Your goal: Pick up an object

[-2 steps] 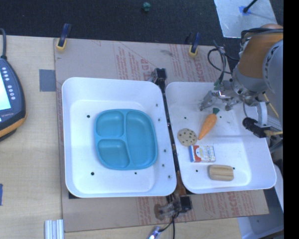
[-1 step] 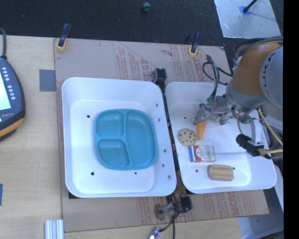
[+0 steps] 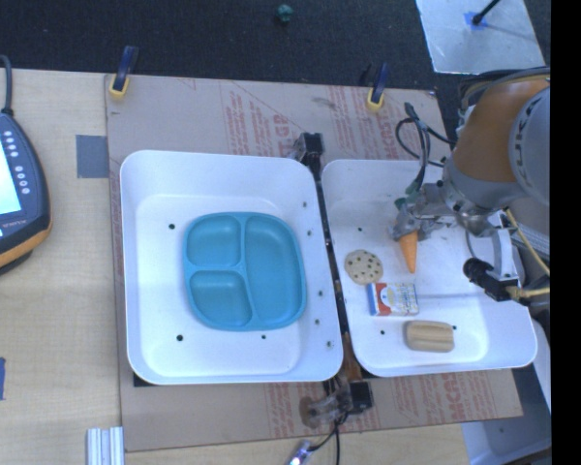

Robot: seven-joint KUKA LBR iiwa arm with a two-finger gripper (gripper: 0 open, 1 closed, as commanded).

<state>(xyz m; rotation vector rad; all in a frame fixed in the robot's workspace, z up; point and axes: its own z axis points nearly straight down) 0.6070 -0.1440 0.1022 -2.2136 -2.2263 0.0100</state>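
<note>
My gripper (image 3: 409, 227) hangs low over the right bin (image 3: 484, 356), at the end of the grey arm with the orange band (image 3: 489, 134). An orange cone-shaped carrot (image 3: 408, 253) lies right under it. The carrot's wide end touches the gripper's tip and its point faces the front edge. A round brown cookie (image 3: 363, 264) lies to the carrot's left. A small red, white and blue carton (image 3: 393, 299) and a tan block (image 3: 429, 336) lie nearer the front.
The left bin (image 3: 155, 347) holds a blue divided plate (image 3: 244, 269). A black divider strip (image 3: 326, 250) runs between the bins. A handheld pendant (image 3: 5, 187) sits at the far left of the bench. Cables loop beside the arm's wrist (image 3: 416, 143).
</note>
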